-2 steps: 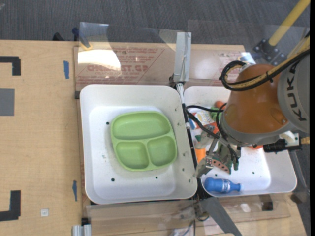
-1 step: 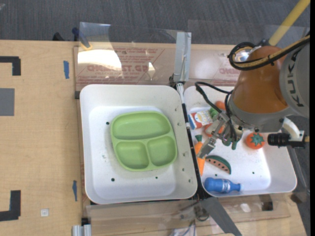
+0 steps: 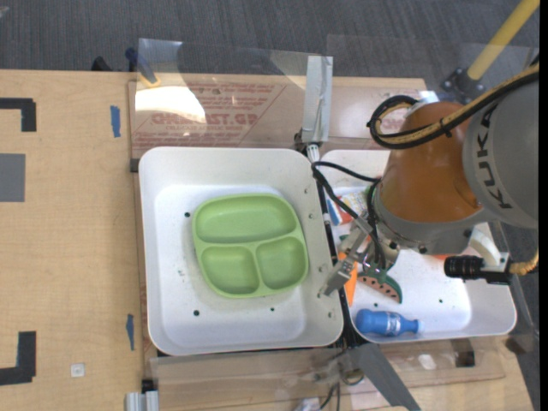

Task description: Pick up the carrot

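Overhead slant (fixed) onto both bins [image 3: 163, 255]

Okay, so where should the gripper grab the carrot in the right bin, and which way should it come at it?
Little of the carrot shows: an orange sliver at the right bin's left wall, under the gripper. Probably grip across its narrow width at mid-length, coming straight down, since the wall blocks one side and the watermelon slice crowds the other. Its full pose is hidden by the arm.

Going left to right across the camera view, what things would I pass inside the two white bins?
Green divided plate in the left bin, then the end effector, then the watermelon slice toy, then the blue bottle in the right bin.
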Controlling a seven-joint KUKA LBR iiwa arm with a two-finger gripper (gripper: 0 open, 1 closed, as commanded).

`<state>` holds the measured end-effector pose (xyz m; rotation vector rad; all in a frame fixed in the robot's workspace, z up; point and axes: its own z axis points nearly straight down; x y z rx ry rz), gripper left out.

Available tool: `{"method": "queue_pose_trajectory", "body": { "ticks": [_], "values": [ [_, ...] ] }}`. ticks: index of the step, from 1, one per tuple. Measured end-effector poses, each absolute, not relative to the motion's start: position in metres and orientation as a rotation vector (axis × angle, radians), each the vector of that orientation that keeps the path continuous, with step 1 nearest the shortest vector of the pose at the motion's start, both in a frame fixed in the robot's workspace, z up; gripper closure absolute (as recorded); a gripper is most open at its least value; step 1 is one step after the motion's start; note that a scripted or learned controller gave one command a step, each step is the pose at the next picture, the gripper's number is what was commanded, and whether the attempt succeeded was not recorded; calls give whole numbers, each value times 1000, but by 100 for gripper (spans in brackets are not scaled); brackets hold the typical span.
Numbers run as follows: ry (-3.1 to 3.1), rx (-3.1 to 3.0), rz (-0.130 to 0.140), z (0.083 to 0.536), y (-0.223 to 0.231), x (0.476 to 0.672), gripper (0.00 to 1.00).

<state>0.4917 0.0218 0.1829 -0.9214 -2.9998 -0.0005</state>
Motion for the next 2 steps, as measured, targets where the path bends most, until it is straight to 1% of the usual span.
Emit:
{"method": "queue_pose_trajectory", "body": {
  "ticks": [1,2],
  "values": [
    [-2999,-925,1,183,20,492,0],
    [-2901,-1209,1,183,-8,501,0]
  ]
}}
